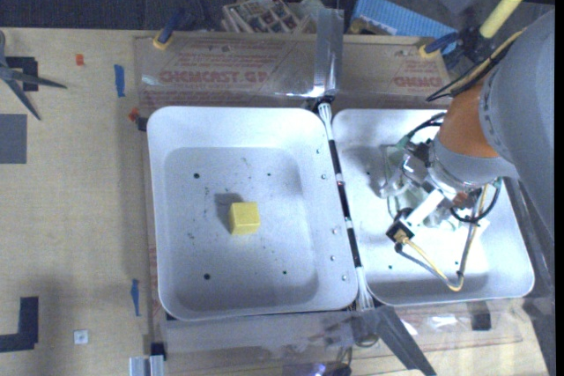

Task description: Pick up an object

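A small yellow cube (245, 217) lies near the middle of the left bin (176, 145), on its own. My gripper (392, 179) hangs low over the right bin (507, 273), in its left-centre part, well to the right of the cube and across the divider between the bins. The grey arm with its orange band (463, 132) comes in from the right and covers much of that bin's right side. No object shows at the gripper.
A yellow cable (441, 270) loops from the wrist down over the right bin's floor. The ridge between the bins (339, 198) runs top to bottom. Cardboard and clutter lie behind the bins, with wooden bench to the left.
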`<state>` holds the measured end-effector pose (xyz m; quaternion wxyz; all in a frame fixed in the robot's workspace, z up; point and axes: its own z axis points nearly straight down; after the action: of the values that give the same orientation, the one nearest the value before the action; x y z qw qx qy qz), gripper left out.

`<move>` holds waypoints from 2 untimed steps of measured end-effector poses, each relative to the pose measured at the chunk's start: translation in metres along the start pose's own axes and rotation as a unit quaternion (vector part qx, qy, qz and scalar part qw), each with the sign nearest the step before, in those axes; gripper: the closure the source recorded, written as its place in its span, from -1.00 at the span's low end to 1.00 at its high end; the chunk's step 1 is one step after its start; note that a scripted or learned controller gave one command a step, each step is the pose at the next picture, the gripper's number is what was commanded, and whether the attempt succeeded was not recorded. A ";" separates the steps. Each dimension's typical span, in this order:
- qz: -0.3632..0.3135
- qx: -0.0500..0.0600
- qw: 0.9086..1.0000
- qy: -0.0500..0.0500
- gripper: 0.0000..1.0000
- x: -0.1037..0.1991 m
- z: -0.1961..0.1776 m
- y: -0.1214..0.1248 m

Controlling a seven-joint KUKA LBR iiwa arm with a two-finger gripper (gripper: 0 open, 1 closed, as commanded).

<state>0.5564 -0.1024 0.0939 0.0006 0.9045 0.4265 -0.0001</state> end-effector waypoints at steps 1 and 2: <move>-0.001 0.000 1.000 -0.001 1.00 0.001 -0.009 -0.001; 0.152 0.001 0.988 -0.001 1.00 -0.015 -0.102 -0.026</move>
<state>0.5264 -0.0975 0.1963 -0.0003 0.9589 0.2838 -0.0012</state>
